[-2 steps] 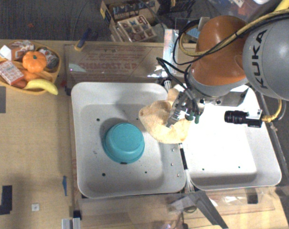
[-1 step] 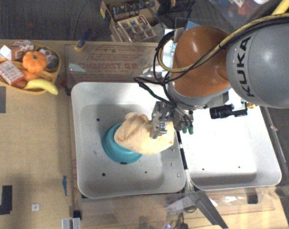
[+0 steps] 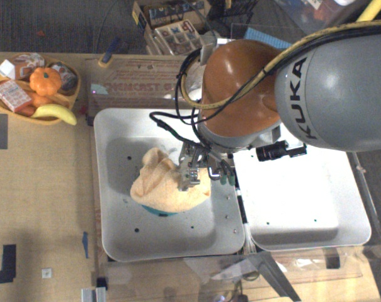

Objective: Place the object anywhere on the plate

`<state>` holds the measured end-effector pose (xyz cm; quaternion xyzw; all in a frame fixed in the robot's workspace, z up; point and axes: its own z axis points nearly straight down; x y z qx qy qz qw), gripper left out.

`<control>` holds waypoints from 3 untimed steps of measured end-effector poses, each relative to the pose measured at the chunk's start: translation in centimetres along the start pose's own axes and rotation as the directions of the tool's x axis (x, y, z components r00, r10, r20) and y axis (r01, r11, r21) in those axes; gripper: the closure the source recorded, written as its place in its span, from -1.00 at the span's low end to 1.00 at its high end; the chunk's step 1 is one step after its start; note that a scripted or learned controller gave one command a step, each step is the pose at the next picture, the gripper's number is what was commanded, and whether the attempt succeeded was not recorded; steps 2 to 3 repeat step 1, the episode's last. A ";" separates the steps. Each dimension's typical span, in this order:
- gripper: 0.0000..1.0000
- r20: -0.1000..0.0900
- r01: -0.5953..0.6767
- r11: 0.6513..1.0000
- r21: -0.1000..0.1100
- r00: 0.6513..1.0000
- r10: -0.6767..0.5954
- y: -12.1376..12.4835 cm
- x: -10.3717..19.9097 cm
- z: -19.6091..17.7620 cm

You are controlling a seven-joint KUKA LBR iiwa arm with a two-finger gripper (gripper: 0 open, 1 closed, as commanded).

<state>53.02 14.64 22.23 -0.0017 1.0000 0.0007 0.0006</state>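
Note:
A crumpled yellow cloth [image 3: 162,182] lies in the left bin [image 3: 114,231], draped over a teal plate [image 3: 157,211] of which only a thin rim shows at the cloth's lower edge. My gripper [image 3: 191,172] hangs down at the cloth's right side, its metal fingers [image 3: 189,176] touching or just above the fabric. The big grey arm and its orange band cover the space above and to the right of it.
The right bin [image 3: 310,212] sits beside the left one, partly under the arm. A basket [image 3: 7,106] holding an orange, a banana and small boxes stands at the bench's far left. Cables loop around the wrist. Clutter lies beyond the bench's back edge.

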 end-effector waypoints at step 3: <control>-1.00 0.001 0.000 1.000 0.000 1.000 0.000 0.0 0.0 0.0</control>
